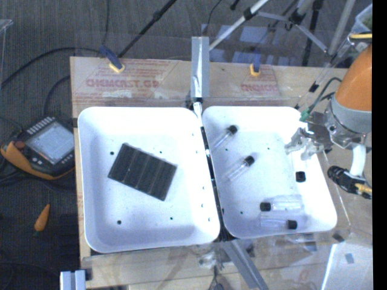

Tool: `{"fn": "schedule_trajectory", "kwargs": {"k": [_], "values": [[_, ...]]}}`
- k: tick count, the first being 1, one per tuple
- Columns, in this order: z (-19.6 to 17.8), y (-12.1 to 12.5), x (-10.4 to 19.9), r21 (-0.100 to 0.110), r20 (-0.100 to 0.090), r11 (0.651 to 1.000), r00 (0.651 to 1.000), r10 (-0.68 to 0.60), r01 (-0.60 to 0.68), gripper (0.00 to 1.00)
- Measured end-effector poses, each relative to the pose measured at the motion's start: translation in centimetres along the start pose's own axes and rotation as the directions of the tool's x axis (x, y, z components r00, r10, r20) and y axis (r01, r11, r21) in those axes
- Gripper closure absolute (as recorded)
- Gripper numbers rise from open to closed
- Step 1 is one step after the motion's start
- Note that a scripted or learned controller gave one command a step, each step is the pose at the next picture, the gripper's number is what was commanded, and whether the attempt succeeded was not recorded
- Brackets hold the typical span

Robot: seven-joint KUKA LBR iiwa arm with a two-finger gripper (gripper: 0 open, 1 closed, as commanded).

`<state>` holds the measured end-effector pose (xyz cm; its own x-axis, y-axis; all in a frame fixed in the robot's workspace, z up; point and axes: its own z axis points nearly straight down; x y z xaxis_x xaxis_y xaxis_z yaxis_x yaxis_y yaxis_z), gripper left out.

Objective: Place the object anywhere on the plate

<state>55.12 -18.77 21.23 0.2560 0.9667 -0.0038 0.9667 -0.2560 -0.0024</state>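
Note:
A dark ribbed rectangular plate [142, 171] lies flat in the left bin [91, 222], a little left of its middle and turned at a slant. Several clear tubes with black caps lie in the right bin [266, 116]: one [224, 136] near its upper left, one [239, 166] near its middle, and two [280, 205] [275, 223] side by side by the front wall. A lone black cap [300, 176] sits near the right wall. My gripper [301, 142] hangs over the right bin's upper right area, above and apart from the tubes. I see nothing in it.
A metal post [199, 65] stands behind the seam between the bins. A handheld pendant [45, 147] lies left of the bench. Cables and tripod legs cross the floor behind. The arm's orange band [357, 83] is at the right edge.

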Motion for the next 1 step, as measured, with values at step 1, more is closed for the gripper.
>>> {"fn": "schedule_trajectory", "kwargs": {"k": [1], "values": [[-4.29, 2.93, 7.53, 0.000, -0.002, 0.999, 0.999, -0.038, 0.038, 1.00]]}}
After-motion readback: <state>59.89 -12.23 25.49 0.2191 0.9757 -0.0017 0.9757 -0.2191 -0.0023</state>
